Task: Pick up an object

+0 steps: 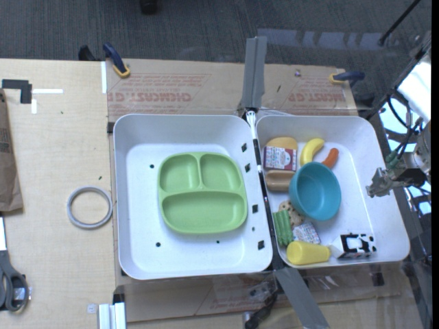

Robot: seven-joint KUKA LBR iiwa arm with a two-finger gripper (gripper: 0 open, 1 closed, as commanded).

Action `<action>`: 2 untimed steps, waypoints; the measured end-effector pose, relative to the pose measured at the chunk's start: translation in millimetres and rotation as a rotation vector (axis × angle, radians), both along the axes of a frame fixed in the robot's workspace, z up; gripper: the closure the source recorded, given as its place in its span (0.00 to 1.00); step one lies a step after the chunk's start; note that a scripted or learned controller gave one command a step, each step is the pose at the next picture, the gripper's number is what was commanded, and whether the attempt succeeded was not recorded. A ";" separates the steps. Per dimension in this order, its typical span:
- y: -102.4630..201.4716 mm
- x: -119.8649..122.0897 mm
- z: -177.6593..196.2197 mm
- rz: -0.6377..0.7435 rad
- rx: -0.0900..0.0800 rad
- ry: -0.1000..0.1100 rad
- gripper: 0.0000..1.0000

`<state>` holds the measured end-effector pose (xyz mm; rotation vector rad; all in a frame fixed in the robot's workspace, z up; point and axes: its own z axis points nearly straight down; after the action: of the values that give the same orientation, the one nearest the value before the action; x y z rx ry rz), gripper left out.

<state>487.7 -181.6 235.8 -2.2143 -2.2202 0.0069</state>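
Banana [313,149]: lies at about 12 o'clock in the right bin [384,184], touching the blue bowl's [315,192] upper rim, beside an orange carrot-like piece [330,157].
Long axis: runs roughly 7 to 1 o'clock, the upper tip pointing toward 1.
Gripper [379,186]: hangs over the bin's 3 o'clock rim, holding nothing; how wide it stands I cannot tell.
Step in hand: choosing and approaching an object, by my judgement.
Doing it well: travel toward 10 o'clock, turn the wrist to close across the banana's narrow width, and descend clear of the bowl.
Left bin [130,184]: holds a green divided plate [202,192].
Risk: crowding neighbours may catch a finger.
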 end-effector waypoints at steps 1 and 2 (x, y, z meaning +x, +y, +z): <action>45.7 1.9 -97.1 -0.476 -0.003 0.004 0.00; 80.3 65.9 -143.1 -0.475 -0.007 -0.011 0.00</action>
<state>553.6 -101.3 92.8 -2.6849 -1.6423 -0.0004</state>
